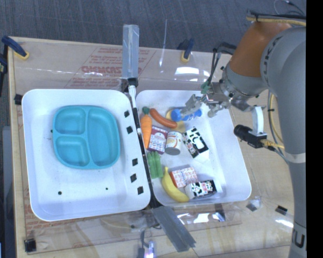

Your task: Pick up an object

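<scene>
My gripper hangs over the back of the right bin, on the grey arm with the orange band that comes in from the right. Its tip is right beside a small blue object, at that object's right side. I cannot tell whether it touches the object. Around it lie a sausage, an orange carrot, a red carton, a small can and a black-and-white carton.
Toward the front of the right bin lie a banana, a green vegetable, a red-and-white box and a cow-patterned carton. The left bin holds a blue divided plate. Clamps sit at the bench edges.
</scene>
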Robot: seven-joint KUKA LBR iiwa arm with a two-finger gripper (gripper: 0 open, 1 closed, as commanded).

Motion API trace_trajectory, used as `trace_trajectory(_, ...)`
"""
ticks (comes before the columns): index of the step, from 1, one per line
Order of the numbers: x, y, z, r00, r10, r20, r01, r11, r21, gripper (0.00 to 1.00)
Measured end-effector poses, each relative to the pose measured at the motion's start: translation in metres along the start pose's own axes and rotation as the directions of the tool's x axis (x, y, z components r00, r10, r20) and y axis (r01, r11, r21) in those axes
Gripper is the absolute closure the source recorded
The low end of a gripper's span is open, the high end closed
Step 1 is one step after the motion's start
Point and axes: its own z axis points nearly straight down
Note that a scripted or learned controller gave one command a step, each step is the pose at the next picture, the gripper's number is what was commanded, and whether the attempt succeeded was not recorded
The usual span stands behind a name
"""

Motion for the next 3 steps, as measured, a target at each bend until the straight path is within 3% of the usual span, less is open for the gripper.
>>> trace_trajectory(1, -0.013, 0.038, 0.102, 0.997, -0.078, 0.002, 0.078, 0.997, -0.005, 0.00)
trace_trajectory(2, -0.011, 0.036, 0.095, 0.997, -0.083, -0.004, 0.083, 0.996, 0.010, 1.00)
trace_trajectory(3, 0.050, 0.034, -0.035, 1.000, -0.020, 0.001, 0.020, 1.000, -0.006, 1.00)
